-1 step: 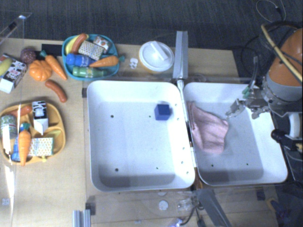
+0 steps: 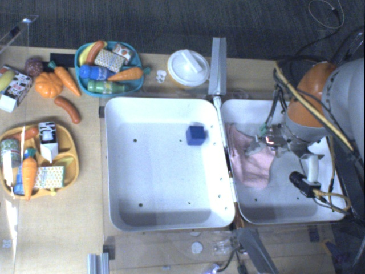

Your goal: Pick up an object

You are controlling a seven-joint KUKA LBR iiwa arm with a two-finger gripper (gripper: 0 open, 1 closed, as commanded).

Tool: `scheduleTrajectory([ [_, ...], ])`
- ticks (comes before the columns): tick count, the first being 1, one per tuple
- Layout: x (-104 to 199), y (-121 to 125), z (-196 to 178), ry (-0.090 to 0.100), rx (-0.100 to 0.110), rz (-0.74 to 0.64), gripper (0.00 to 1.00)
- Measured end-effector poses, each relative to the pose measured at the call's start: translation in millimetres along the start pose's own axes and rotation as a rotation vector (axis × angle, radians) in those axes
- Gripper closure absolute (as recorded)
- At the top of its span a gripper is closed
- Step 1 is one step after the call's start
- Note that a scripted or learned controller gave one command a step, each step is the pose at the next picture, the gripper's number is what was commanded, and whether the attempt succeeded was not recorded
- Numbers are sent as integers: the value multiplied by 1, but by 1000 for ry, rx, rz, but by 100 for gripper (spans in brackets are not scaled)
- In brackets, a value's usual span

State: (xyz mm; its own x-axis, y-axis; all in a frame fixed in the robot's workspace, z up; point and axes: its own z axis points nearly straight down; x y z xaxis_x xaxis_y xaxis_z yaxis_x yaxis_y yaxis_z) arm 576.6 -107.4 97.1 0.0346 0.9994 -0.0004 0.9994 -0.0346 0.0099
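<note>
Camera view has the claw (image 2: 255,145) low in the right bin (image 2: 285,210), down against a crumpled pink cloth (image 2: 250,163); whether it is wide or narrow I cannot tell. Across the divider, a blue block (image 2: 196,135) lies alone in the left bin (image 2: 154,210). Further left on the tabletop (image 2: 91,153) sit toy carrots, a blue bowl (image 2: 108,68) and a yellow tray (image 2: 39,160).

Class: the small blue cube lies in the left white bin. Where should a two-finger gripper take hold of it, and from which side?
Probably from above, fingers closing on two opposite flat sides of the small blue cube. It sits alone on the left white bin floor, away from the walls.
</note>
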Motion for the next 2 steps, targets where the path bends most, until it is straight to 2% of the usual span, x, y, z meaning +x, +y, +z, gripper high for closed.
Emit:
scheduleTrajectory([
  [1,2,2,-11,2,-3,0,100],
  [2,43,58,-88,0,5,-115,100],
])
